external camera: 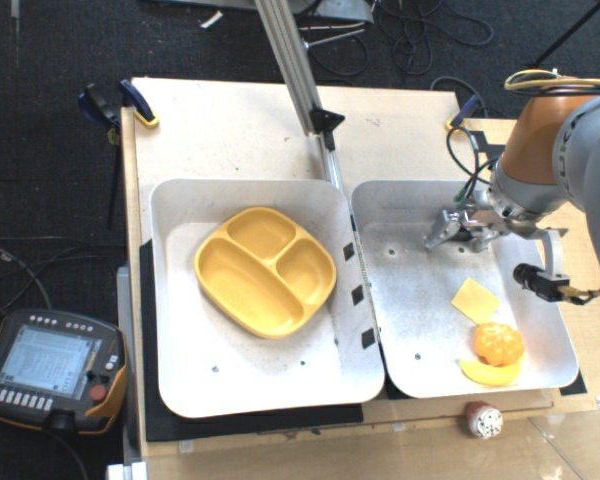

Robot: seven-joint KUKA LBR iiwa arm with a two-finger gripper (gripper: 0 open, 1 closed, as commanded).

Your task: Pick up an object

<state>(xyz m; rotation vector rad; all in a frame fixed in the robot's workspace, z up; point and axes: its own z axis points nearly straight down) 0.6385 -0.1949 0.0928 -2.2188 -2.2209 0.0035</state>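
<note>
In the right bin (410, 298) lie a pale yellow flat square piece (475, 300), an orange round fruit (498, 344) and a yellow banana (490, 373) tucked under it at the front right. My gripper (448, 230) hangs low over the back of the right bin, up and left of the yellow square, apart from all three objects. Nothing shows between its fingers.
The left bin (180, 368) holds a yellow divided plate (266, 269). A slanted metal pole (292, 53) crosses the back of the bench. A small white ball (484, 421) sits on the bench in front of the right bin. A pendant (50, 368) lies at left.
</note>
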